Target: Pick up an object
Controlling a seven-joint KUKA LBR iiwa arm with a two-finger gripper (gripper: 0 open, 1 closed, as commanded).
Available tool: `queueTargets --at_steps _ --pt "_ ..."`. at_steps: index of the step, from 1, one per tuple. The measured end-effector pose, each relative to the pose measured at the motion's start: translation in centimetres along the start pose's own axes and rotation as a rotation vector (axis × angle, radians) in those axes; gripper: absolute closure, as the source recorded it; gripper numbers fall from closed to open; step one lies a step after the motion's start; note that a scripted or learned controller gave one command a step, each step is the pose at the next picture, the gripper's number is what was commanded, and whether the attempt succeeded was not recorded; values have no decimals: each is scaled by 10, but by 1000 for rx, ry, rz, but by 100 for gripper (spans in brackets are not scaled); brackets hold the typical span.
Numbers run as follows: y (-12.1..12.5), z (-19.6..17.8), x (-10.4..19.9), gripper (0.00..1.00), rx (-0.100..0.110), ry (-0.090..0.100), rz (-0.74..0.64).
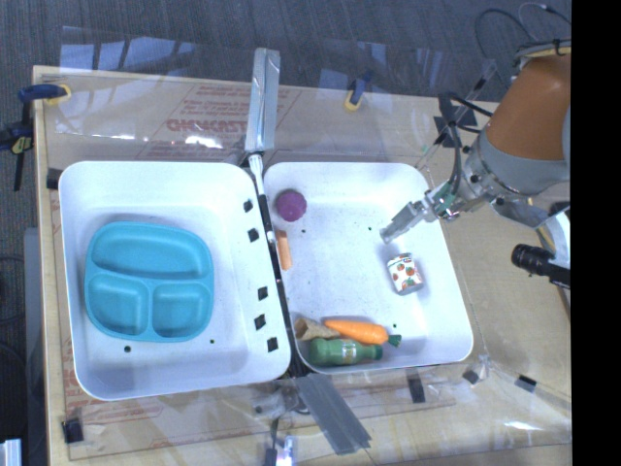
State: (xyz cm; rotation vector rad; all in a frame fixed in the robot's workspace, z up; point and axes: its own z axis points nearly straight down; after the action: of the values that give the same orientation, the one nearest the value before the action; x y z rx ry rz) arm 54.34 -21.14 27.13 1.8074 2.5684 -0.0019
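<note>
My gripper (396,227) hangs over the right part of the right bin (427,178), reaching in from the right with nothing seen between its fingers. Just below it lies a small white carton (406,273) with red and green print. A purple ball (290,204) rests near the bin's upper left. An orange carrot (356,331) and a green bottle (344,352) lie along the bin's front wall. A small orange stick (283,250) lies by the divider.
The left bin (73,192) holds a blue sectioned plate (148,281). A metal bar (262,100) runs up from the divider. A small tan piece (307,329) sits by the carrot. Cables trail behind the arm at the right.
</note>
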Motion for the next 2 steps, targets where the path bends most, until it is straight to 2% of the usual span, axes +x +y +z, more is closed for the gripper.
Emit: queueTargets --at_steps 1,2 --pt "-8 -26 4 0 -1 -1 -76" --pt "12 132 -1 0 3 4 -137"
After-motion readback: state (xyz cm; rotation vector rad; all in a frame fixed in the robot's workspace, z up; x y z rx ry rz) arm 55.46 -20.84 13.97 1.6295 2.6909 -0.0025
